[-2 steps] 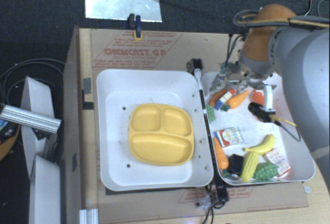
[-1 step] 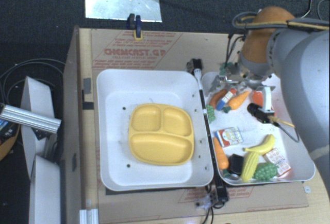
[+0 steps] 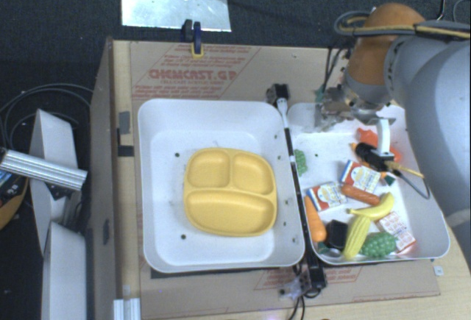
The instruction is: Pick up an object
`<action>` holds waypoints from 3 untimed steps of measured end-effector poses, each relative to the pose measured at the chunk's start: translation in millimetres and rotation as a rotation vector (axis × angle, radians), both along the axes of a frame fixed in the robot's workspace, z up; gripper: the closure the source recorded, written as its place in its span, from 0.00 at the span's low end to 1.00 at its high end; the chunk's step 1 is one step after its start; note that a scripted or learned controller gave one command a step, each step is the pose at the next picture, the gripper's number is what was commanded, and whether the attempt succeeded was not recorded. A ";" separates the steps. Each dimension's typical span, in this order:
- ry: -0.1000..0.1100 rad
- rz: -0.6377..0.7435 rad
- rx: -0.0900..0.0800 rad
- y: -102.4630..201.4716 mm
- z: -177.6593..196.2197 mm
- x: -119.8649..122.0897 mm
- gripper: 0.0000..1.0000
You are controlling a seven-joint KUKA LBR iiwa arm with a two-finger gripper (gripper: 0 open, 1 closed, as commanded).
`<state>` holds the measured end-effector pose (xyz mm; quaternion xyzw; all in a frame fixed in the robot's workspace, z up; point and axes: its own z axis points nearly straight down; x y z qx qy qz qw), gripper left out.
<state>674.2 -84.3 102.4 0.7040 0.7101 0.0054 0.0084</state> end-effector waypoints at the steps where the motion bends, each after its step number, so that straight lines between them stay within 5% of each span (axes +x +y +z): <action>1: 0.016 -0.007 0.001 -79.7 53.8 -44.3 1.00; 2: 0.017 -0.006 0.003 -78.2 53.2 -44.2 0.00; 3: 0.019 -0.007 0.005 -77.8 -18.4 -74.8 0.00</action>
